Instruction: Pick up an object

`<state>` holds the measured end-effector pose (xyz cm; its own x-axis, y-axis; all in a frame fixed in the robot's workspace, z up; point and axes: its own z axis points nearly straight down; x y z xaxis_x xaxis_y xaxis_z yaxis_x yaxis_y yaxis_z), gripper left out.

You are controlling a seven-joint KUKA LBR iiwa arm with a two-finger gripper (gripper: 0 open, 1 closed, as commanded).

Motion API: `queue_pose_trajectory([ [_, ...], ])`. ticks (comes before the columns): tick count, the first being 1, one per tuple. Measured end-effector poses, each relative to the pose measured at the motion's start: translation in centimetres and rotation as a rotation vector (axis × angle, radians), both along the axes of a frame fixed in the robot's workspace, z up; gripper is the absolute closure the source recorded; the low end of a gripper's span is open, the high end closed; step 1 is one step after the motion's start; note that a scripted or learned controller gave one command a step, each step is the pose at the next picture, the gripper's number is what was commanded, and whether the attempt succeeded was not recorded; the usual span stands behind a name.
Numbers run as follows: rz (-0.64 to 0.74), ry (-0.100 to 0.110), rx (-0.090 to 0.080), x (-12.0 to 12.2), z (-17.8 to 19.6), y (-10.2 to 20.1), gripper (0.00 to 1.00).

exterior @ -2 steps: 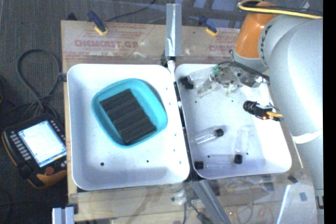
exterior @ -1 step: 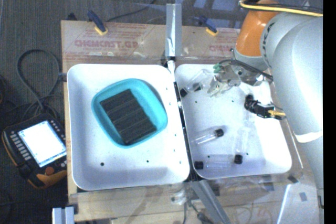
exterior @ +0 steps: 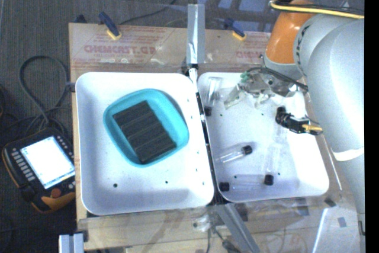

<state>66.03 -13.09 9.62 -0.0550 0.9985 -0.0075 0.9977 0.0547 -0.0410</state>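
- In the right bin (exterior: pixel 320 178), several small clear tubes with dark caps lie scattered on the white floor: one tube (exterior: pixel 235 153) lies slanted near the middle, its black cap pointing up and to the right.
- A second tube (exterior: pixel 273 157) lies nearly upright in the view just to the right of the first, with its dark cap at the lower end, near the bin's front wall.
- A third tube (exterior: pixel 240 185) lies flat along the front wall, with a dark cap at its left end.
- Another clear tube (exterior: pixel 214 90) rests in the bin's far left corner, close to the divider between the two bins.
- The tool (exterior: pixel 251 87) sits low over the far part of the right bin, well apart from the tubes near the front; whether it is open or closed cannot be told, and nothing can be seen gripped in it.
- A black and yellow fitting (exterior: pixel 293 120) on the arm (exterior: pixel 337 68) hangs just to the right of the tool, above the bin.
- The left bin (exterior: pixel 95 186) holds a blue tray (exterior: pixel 118 127) set at a slant, with a black ribbed block (exterior: pixel 144 131) lying inside it.
- Both bins rest side by side on the bench (exterior: pixel 130 47), whose far edge carries blue clamps.
- A handheld pendant (exterior: pixel 41 166) with a lit screen lies on the floor to the left of the bench, its cable looping behind it.
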Motion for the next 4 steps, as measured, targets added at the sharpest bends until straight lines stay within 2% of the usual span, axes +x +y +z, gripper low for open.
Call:
queue_pose_trajectory([
  [1, 0.009, -0.05, 0.005, -3.7, -0.6, 1.5, 0.0],
  [2, 0.047, -0.041, 0.007, -1.7, 12.7, -9.4, 0.0],
  [3, 0.202, -0.039, 0.016, -4.6, 0.5, -6.3, 0.0],
  [4, 0.174, -0.041, 0.01, -1.2, 19.1, -9.2, 0.0],
])
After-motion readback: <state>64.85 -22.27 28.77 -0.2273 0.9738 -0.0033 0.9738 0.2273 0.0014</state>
